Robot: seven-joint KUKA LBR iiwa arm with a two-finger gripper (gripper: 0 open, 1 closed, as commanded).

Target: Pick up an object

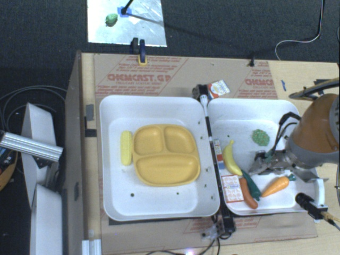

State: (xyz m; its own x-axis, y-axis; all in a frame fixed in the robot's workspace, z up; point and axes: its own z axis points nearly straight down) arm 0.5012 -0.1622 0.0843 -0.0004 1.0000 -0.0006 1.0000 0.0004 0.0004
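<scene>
The gripper (264,162) hangs low in the right bin (234,110) — how far its fingers gape I cannot tell, nothing visibly held — approach step, I judge: carrot (275,186) just below, banana (230,159) beside, so next lower squarely over one.

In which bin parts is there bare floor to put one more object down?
Left bin: bare strips in front of and behind the tray. Right bin: bare behind the broccoli. Crowded around the banana, carrot and gripper.

Dark carpet floor (42,31) surrounds a cardboard-topped bench (159,73); cables (21,97) lie left.
</scene>
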